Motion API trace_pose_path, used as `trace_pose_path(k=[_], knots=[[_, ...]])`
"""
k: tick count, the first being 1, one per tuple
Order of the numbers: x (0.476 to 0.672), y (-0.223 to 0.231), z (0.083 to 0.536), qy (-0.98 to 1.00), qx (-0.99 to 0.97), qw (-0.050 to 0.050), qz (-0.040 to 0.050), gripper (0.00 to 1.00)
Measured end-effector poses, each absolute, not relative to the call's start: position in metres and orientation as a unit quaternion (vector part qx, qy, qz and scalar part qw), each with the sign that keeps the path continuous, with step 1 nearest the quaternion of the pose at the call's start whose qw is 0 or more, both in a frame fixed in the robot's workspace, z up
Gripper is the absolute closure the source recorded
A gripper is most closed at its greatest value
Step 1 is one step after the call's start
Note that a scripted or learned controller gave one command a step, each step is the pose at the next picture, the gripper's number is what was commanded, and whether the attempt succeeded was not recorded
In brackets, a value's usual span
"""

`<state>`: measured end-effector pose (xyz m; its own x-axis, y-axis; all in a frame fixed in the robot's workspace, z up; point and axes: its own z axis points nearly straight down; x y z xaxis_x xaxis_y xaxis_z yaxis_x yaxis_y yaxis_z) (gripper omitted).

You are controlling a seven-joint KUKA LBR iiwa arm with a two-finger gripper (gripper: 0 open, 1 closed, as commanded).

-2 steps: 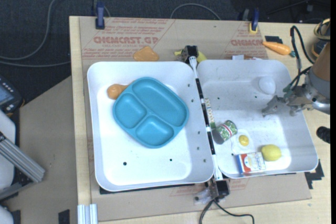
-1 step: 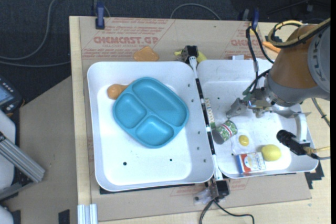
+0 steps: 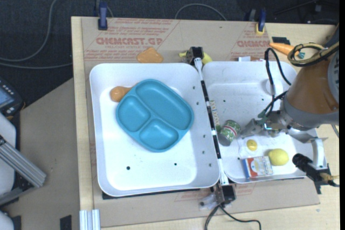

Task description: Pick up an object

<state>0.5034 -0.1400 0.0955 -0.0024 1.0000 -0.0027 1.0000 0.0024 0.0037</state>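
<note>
The right bin (image 3: 237, 83) holds a green round can (image 3: 230, 131) lying near its left wall, a small yellow piece (image 3: 252, 144), a yellow lemon-like object (image 3: 278, 157) and a flat white, red and blue box (image 3: 257, 166). My gripper (image 3: 264, 127) hangs low over this bin, just right of the green can and above the small yellow piece. Nothing is visibly held in it. In the left bin (image 3: 102, 132) lies a blue divided plate (image 3: 154, 114), with an orange object (image 3: 118, 93) at its upper left edge.
An orange item (image 3: 149, 55) and a black-and-yellow clip (image 3: 195, 54) sit on the bench behind the bins. An orange carrot-like piece (image 3: 283, 48) lies at the back right. Blue clamps (image 3: 102, 14) hold the board's far edge. A cable loops over the right bin's far corner.
</note>
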Motion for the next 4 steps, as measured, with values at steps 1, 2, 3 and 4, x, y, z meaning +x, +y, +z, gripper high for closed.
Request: trace_pose_path(k=[1, 2, 3, 4], knots=[[0.479, -0.132, 0.186, 0.707, 0.707, 0.003, 0.0016, 0.00], [0.478, -0.129, 0.104, 0.707, 0.707, -0.003, -0.0015, 0.00], [0.480, -0.187, 0.084, 0.706, 0.708, 0.001, 0.0003, 0.00], [0.570, -0.218, 0.156, 0.708, 0.706, 0.008, 0.0025, 0.00]])
